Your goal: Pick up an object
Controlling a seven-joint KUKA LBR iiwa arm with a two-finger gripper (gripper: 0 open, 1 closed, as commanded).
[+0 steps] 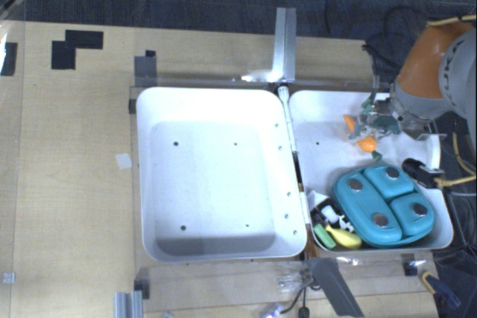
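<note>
My gripper hangs over the back of the right bin, reaching in from the right. Two small orange pieces lie close to it: one just to its left and another just in front of it. Whether either one touches the gripper I cannot tell. A large teal moulded object with several round hollows fills the front right of this bin. At the front left corner a yellow banana-shaped toy, a green piece and a small black-and-white object lie together.
The left bin is a shallow white tray beside the right one, with a metal divider post at the back between them. Black markers sit on the bench at the far left.
</note>
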